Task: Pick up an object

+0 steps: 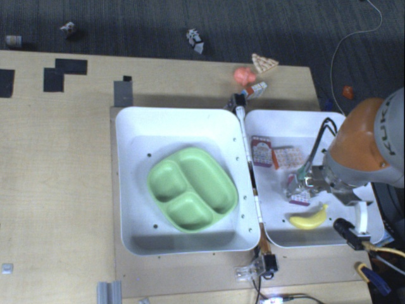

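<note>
My gripper (302, 183) reaches down into the right bin (273, 233) from the right, under the grey arm with its orange band. Its tip sits over a small pink and white packet (298, 197) near the bin's middle. A yellow banana (308, 219) lies just in front of it, toward the near wall. A red and white carton (261, 151) and a flat pink and white packet (288, 156) lie at the bin's far left. The arm hides the bin's right part.
The left bin (136, 135) holds a green divided plate (192, 187). On the bench behind the bins lie a pink ball (244, 76), a pizza-slice toy (264, 63) and a small red and white item (256, 90). Cables hang at the right bin's near edge.
</note>
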{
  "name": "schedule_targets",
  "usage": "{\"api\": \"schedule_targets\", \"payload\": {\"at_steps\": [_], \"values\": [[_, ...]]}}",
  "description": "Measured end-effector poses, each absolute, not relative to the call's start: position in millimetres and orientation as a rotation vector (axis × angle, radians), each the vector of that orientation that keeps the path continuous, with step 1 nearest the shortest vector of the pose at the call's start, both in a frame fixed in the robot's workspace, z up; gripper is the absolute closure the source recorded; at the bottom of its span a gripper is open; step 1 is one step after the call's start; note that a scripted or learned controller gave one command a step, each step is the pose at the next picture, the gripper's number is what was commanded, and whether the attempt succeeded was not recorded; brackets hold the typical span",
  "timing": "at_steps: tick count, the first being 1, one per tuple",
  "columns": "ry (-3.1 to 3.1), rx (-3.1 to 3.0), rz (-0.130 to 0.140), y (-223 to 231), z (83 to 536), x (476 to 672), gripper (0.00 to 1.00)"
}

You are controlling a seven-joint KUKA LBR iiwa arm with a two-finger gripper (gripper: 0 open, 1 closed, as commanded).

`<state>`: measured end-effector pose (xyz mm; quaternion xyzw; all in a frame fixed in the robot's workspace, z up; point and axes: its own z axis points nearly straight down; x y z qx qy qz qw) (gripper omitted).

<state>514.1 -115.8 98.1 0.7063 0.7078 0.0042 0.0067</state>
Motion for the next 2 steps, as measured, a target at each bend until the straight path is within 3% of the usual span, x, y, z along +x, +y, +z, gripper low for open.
{"api": "schedule_targets", "payload": {"at_steps": [1, 2], "values": [[2.225, 2.215, 0.005, -36.1, 184.9, 489.4, 1.0], [2.226, 2.216, 0.004, 41.0, 184.3, 520.1, 1.0]]}}
